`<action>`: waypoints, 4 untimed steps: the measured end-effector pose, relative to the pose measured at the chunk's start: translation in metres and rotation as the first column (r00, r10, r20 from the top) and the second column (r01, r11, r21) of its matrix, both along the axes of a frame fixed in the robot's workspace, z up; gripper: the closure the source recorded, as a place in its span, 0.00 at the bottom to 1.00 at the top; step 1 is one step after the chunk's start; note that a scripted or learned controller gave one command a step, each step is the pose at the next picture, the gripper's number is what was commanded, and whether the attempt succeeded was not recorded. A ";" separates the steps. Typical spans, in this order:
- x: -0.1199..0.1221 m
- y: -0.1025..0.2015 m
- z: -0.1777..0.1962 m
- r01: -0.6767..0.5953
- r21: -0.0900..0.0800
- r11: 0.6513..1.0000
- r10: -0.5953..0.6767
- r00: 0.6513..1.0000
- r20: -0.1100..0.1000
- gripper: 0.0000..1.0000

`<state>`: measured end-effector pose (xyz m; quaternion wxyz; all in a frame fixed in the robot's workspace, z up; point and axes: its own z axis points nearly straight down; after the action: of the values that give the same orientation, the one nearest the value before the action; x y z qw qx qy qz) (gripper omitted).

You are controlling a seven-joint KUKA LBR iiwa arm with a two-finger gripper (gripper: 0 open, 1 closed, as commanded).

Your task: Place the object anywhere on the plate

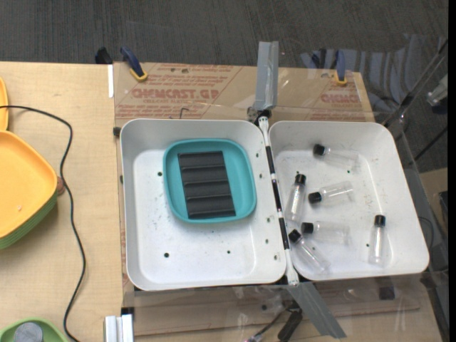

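You see teal plate [210, 181] with dark ribbed insert in left bin [142, 212]; clear vials with black caps [330, 192] lie scattered in right bin [399, 162], apart from plate; claw state: cannot tell

txt: red print "CHEMCAST GP" on brown paper sheet [182, 91] behind left bin | same red print, partly legible, on sheet's right end behind right bin | no other legible txt

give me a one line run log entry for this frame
plate: teal plate in left bin, holds dark ridged insert | objects: clear vials with black caps loose in right bin | placed on plate: none yet
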<state>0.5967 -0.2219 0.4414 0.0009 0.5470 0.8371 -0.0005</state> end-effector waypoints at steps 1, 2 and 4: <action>-0.025 0.000 -0.001 0.150 0.000 0.989 -0.150 0.989 -0.003 0.00; -0.026 -0.001 -0.001 0.288 0.000 0.957 -0.288 0.957 -0.003 0.00; -0.020 -0.001 -0.001 0.489 -0.001 0.872 -0.489 0.872 -0.002 0.00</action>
<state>0.5768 -0.2225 0.4402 -0.0001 0.7407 0.6719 -0.0013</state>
